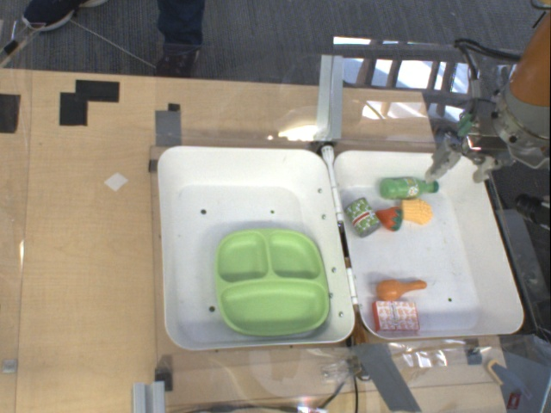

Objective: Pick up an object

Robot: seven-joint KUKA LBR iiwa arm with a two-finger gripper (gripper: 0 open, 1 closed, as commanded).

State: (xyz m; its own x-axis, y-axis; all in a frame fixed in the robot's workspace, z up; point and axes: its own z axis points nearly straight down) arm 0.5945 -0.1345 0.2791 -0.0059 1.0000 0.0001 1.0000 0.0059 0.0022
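Landmark: the green bottle (407, 187), lying on its side in the upper part of the right bin (482, 256).

Bottle axis: its long axis runs roughly left to right across the picture, cap end toward the right, pointing at the claw.

Claw: the gripper (462, 163) hangs just up and to the right of the bottle's cap end, over the bin's far right corner.

Claw state: the two fingers stand apart, one close to the bottle's cap, the other further right; nothing sits between them.

Key relation: the bottle lies down and to the left of the claw, near but not under it. I judge that a short shift that way, then a descent, would put the fingers astride it, and that closing across the narrow width would suit better than along the length.

Neighbours: the corn (417, 212) and the can (362, 217) sit just below the bottle, the corn nearly touching it, so a low sweep may nudge them.

Further off: the carrot (400, 288) and the red box (397, 317) lie well below the bottle.

Left bin: the green tray (271, 282) sits well left of the bottle.
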